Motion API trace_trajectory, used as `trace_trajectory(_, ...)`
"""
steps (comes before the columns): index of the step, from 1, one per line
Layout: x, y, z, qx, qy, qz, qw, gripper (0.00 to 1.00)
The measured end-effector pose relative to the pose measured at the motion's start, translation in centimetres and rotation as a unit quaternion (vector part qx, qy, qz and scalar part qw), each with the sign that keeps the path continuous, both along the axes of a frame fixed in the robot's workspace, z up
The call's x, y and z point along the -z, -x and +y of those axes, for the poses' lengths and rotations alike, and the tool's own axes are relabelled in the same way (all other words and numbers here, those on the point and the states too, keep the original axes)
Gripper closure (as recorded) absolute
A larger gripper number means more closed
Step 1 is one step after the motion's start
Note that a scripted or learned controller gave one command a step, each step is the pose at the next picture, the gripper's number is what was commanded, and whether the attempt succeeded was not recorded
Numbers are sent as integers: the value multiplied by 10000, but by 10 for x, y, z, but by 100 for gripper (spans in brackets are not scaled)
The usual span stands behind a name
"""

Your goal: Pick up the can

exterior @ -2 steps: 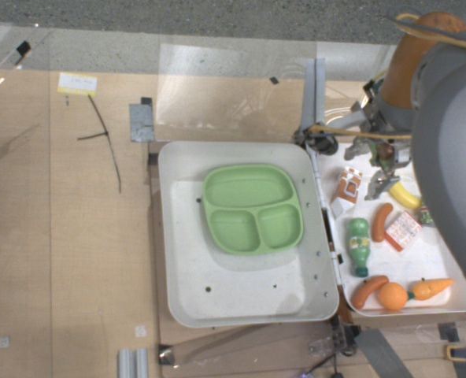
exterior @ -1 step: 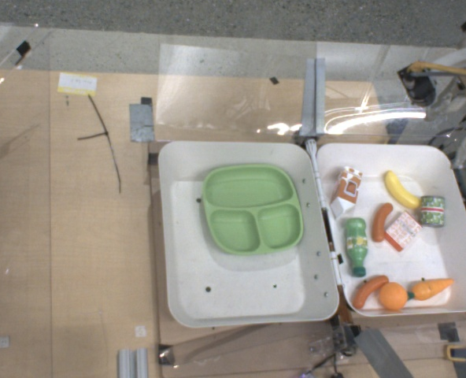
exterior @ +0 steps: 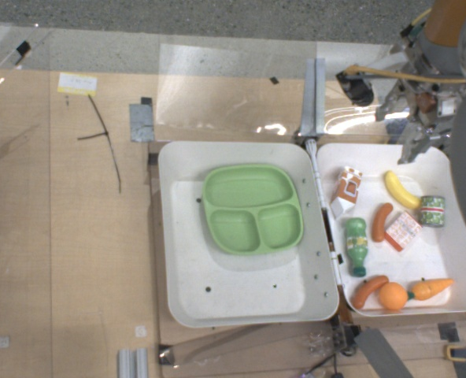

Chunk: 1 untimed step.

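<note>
Near the right bin's (exterior: 445, 161) far edge hovers the gripper (exterior: 419, 142), its grip state impossible to tell. The can (exterior: 432, 211) sits against the right wall, touching a banana (exterior: 401, 189); descending fingers could strike either.

Grey arm (exterior: 453, 50) w/ orange band (top right), metal wrist brackets, black cabling

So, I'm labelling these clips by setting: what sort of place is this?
Likely a robot lab bench: two shallow white bins on a wooden top, plastic toy food like the yellow banana, and a grey arm's tool above.
</note>
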State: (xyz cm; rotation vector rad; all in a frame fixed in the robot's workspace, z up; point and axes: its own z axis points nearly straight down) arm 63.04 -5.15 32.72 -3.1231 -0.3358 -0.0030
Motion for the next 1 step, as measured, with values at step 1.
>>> trace_trajectory(1,-76,68,7,8,-3,-24,10000,0)
